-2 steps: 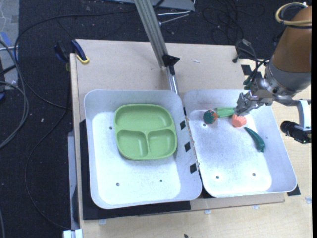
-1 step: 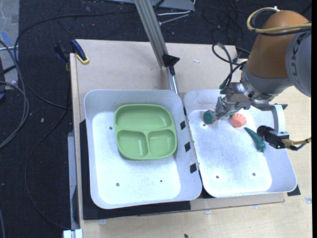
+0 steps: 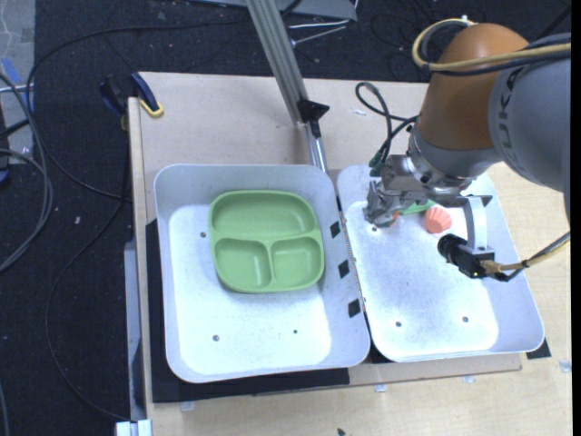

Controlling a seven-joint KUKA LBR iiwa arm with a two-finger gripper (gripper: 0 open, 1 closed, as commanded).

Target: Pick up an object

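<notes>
Your gripper [image 3: 381, 209] is down low over the upper left part of the right bin [image 3: 427, 316], right of centre in the frame. Honestly can't tell how the claw stands from this angle. There's a small orange-pink object [image 3: 438, 218] with a green bit [image 3: 418, 208] just beside it, to the right. Over in the left bin [image 3: 182, 334] you've got a green divided plate [image 3: 268, 241], well apart from the arm.
</notes>
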